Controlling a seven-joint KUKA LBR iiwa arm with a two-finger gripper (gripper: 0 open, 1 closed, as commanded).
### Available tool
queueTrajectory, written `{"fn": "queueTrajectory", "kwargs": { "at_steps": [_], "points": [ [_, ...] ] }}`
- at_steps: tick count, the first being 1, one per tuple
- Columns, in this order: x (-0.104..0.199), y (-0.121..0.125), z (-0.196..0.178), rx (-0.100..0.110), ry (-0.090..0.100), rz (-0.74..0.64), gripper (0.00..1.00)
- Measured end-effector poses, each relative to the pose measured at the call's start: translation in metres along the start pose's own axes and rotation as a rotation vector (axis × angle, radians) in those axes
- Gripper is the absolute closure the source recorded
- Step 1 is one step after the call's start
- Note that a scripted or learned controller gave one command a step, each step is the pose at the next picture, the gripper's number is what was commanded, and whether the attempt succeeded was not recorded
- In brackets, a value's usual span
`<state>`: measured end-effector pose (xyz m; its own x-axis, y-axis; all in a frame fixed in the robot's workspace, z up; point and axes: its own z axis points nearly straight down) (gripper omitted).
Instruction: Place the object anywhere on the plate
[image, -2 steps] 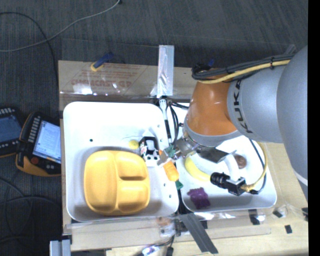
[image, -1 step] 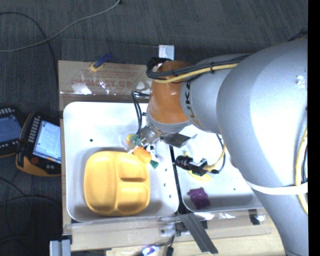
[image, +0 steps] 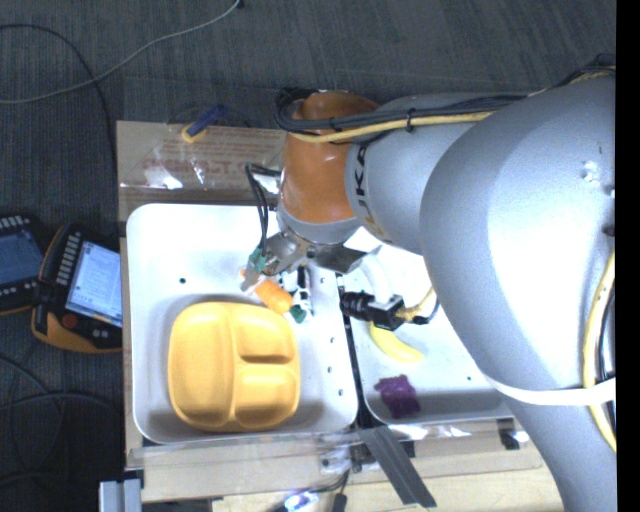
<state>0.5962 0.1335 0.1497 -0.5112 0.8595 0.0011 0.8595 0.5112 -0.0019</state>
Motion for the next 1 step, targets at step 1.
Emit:
{"fn": "queueTrajectory", "kwargs": {
  "at_steps": [1],
  "points": [
    [-0.0001, -0.0001, 0.0000, 0.000, 0.000, 0.000, 0.00]
  ]
}}
